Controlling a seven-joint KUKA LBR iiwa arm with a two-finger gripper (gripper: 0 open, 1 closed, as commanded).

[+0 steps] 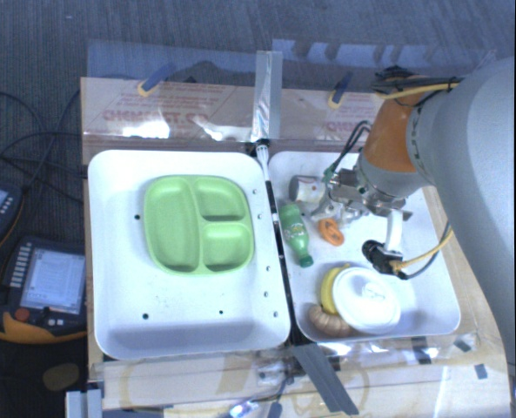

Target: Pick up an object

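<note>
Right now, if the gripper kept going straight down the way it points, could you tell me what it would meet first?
Probably the small orange object lying just under the gripper in the right bin, though depth is hard to judge.

Two bins (110, 320); one green plate (198, 225).

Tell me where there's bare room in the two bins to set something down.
Left bin: bare floor rings the green divided plate, widest along the near wall and the left side. Right bin is crowded: the green bottle, orange piece, white lidded container and the pincer fill it, leaving a strip along its right wall.
</note>
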